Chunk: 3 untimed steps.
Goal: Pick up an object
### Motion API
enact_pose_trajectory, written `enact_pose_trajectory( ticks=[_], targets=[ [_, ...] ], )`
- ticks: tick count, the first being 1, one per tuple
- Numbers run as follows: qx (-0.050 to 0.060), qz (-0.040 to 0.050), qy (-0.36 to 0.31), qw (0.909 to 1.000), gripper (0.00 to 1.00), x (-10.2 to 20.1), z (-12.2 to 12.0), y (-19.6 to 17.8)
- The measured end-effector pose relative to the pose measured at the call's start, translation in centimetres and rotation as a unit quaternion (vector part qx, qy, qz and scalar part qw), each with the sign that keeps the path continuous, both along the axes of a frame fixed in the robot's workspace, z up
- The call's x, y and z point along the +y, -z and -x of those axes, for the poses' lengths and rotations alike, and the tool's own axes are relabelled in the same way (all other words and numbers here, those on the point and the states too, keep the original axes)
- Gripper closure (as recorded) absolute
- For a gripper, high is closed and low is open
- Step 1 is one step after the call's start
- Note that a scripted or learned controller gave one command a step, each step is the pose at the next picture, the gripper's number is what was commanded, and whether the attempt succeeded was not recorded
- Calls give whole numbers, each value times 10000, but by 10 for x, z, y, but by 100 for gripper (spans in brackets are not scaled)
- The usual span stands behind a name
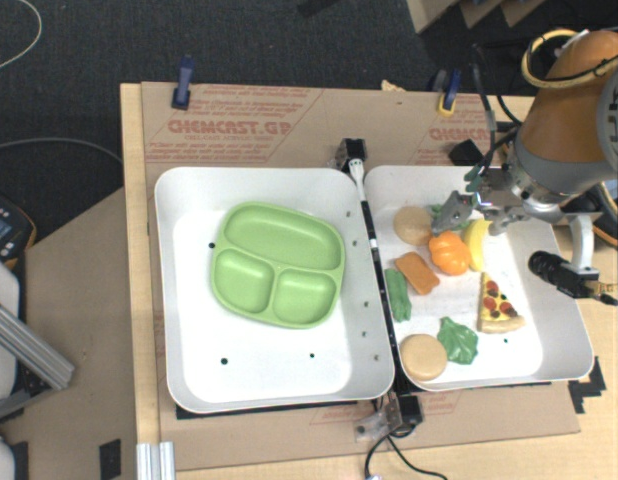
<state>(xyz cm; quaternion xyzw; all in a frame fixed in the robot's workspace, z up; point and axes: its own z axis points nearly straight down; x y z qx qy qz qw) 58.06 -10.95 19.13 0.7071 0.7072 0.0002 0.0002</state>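
So the right bin (549,363) is where all the toy food is. There's an orange fruit (450,253) near the middle of it, touching a yellow banana-looking piece (477,244) on its right and an orange wedge (417,273) just to its lower left. A tan round piece (412,225) sits up toward the bin's far edge, a pizza slice (498,306) lies off to the right, and near the front edge there's a tan cookie-like disc (423,356) right beside a green leafy piece (458,339). A long green vegetable (398,294) runs along the bin's left wall.

The end effector (472,211) hangs just above the orange fruit and the banana piece; can't tell from this angle how it's set or whether anything is in it.

The left bin (189,358) has a green divided plate (279,264), three compartments, lying flat. Both bins sit on a cardboard-covered surface (259,118).
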Motion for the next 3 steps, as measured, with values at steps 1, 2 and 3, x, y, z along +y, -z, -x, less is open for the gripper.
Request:
enact_pose_trajectory(
  ticks=[1, 2, 3],
  targets=[
    [-14, 2, -4, 10000, 100, 0, -1, -11],
    [50, -21, -13, 10000, 100, 51, 69, 8],
    [-49, -14, -44, 10000, 100, 121, 101, -113]
  ],
)
